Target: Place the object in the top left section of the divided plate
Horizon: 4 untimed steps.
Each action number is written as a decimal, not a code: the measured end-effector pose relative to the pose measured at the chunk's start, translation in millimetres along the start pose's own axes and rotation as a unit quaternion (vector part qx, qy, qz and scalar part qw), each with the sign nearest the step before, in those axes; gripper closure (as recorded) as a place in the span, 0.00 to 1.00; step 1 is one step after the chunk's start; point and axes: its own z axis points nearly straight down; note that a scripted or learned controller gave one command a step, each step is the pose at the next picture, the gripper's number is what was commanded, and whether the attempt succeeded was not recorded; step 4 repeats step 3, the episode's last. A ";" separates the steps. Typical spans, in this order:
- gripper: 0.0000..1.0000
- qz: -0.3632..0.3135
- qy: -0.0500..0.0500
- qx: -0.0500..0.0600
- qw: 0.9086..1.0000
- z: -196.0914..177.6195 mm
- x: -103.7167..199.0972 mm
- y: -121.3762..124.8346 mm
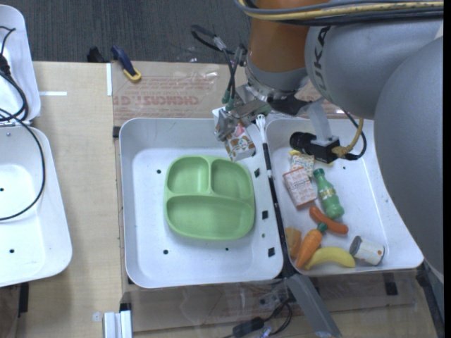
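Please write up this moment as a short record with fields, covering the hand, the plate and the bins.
hand: above the far right edge of the left bin, shut on a small carton
plate: green divided plate in the left bin, all sections bare
carton position: beyond the plate's far right corner, not over the top left section
right bin: holds a green bottle, banana, carrots

Even, bright overhead lighting is observed. Soft, short shadows are cast under the plate and along the bin walls. The white bins are slightly overexposed. The arm, close to the lens, is rendered soft. Moderate grain is noted throughout.
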 end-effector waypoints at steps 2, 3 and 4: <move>1.00 -0.146 0.000 -0.001 0.989 45.6 50.5 42.0; 0.00 -0.146 0.000 -0.001 0.989 45.3 50.2 42.1; 0.00 -0.146 0.000 -0.001 0.989 45.3 50.2 42.1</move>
